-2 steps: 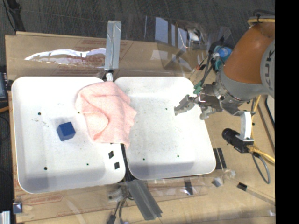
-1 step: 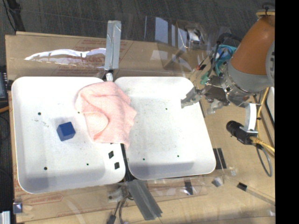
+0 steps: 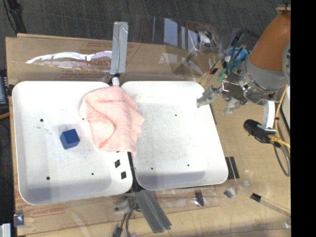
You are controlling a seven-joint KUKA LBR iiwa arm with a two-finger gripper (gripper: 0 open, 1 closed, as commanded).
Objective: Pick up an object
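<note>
A small blue cube (image 3: 69,138) sits in the left bin (image 3: 29,181). A crumpled pink cloth (image 3: 111,117) lies over the divide between the two bins, mostly in the left one, with its edge hanging into the right bin (image 3: 197,167). My gripper (image 3: 217,101) hovers at the right bin's upper right corner, far from both objects. Its two grey fingers are spread apart with nothing between them.
The grey arm with its orange band (image 3: 271,43) reaches in from the upper right, with cables beside it. A grey post (image 3: 118,51) stands behind the bins at the divide. Brown cardboard and tape surround the bins.
</note>
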